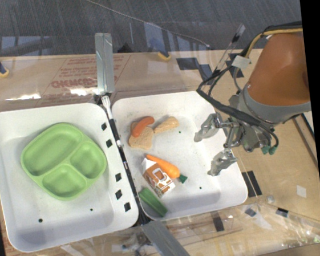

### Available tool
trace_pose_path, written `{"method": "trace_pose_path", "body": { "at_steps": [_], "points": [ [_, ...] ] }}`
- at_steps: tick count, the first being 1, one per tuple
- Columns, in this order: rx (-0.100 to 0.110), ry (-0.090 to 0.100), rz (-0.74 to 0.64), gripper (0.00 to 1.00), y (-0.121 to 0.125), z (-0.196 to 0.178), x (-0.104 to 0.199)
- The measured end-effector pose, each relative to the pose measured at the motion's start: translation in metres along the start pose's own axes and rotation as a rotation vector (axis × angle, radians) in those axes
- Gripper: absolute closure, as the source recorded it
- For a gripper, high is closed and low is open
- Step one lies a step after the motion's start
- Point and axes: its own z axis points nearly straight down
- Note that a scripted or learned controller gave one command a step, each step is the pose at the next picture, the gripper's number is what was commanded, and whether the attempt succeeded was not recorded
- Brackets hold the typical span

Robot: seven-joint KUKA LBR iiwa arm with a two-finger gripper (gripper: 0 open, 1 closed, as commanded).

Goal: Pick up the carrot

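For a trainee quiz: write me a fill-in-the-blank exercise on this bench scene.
1. The green divided plate lies in the ____ bin.
2. The carrot lies in the ____ bin.
3. The carrot's green tip points toward the ____, which hangs open beside it.
4. The pincer's fingers hold ____.

Missing words: left; right; pincer; nothing
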Motion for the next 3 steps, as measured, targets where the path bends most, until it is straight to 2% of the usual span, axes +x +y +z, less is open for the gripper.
{"method": "trace_pose_path", "body": {
  "at_steps": [1, 2, 3],
  "points": [
    [-0.003, 0.008, -0.015, 0.00, 0.018, 0.112, -0.038],
    [0.001, -0.008, -0.316, 0.00, 0.015, 0.185, -0.136],
    [0.003, -0.016, -0.324, 1.00, 0.017, 0.172, -0.140]
  ]
}}
